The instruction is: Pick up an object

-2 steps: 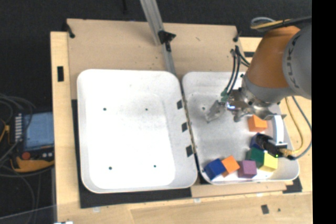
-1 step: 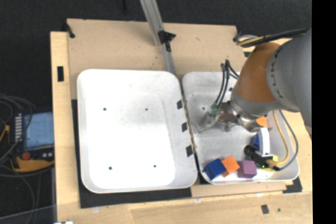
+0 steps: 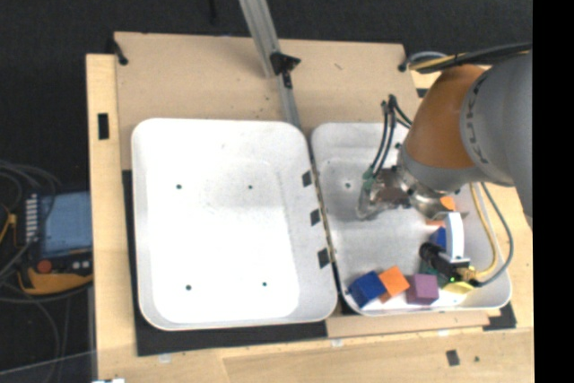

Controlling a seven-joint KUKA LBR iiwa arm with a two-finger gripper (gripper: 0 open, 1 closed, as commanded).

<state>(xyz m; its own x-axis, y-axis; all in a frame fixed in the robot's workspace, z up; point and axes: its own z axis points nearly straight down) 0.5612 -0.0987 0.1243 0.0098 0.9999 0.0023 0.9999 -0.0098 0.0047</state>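
A blue block point(image 3: 366, 289), an orange block point(image 3: 393, 281) and a purple block point(image 3: 422, 288) sit in a row along the near wall of the right bin point(image 3: 345, 148), on the desk point(image 3: 224, 72). The claw point(image 3: 372, 197) hangs low over the bin's left middle, apart from the blocks; whether it grips anything cannot be told. The left bin point(image 3: 152, 193) lies alongside.

Arm point(image 3: 466, 126) reaching from right; wrist point(image 3: 395, 191) angled down-left

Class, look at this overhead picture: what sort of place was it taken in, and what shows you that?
Most likely a robotics lab test bench: a grey and orange robot arm reaches over two white bins, small coloured blocks lie in one, and cables trail alongside.
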